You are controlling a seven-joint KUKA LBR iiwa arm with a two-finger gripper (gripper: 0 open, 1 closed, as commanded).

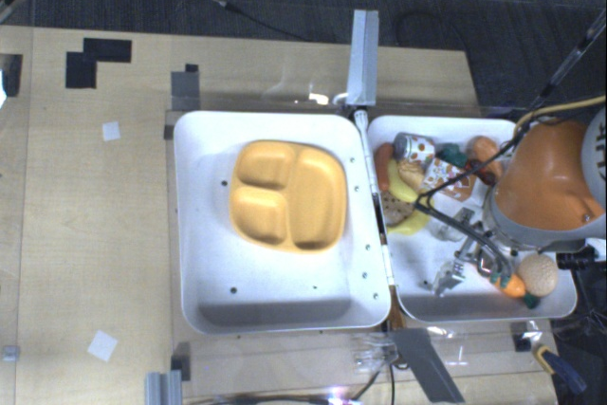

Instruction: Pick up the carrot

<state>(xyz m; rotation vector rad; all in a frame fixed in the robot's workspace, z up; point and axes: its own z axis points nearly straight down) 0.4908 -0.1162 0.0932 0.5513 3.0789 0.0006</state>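
In the camera view the arm (545,180) reaches in from the right over the right bin (417,299), its orange band rounded and glossy above the wrist, and the gripper (453,272) hangs low over the bin's bare white floor near the front wall. The metal fingers (446,280) are thin and shiny; they look slightly parted with nothing between them, though at this size that reading is not certain. The carrot (510,284) lies near the front right corner of the same bin, a small bright orange piece with a green end, just beside a round, pale, rough-looking ball (539,272) and partly under the wrist hardware. It sits near the gripper, off to its right side in the view, and is not touched by the fingers as far as can be seen. To do this step well, the arm would probably have to shift the fingers over the carrot and straddle its narrow body across the short axis, closing on the smooth, tapering plastic without nudging the ball or pinning the carrot against the bin wall. At the back of the bin is a crowded heap: a small can (410,146), a yellow banana (408,221), a printed box (438,174) and other toy food. The left bin (204,204) holds a yellow tray (287,194) with three moulded compartments and softly rounded edges. Both bins rest on the pale wooden tabletop (85,232).
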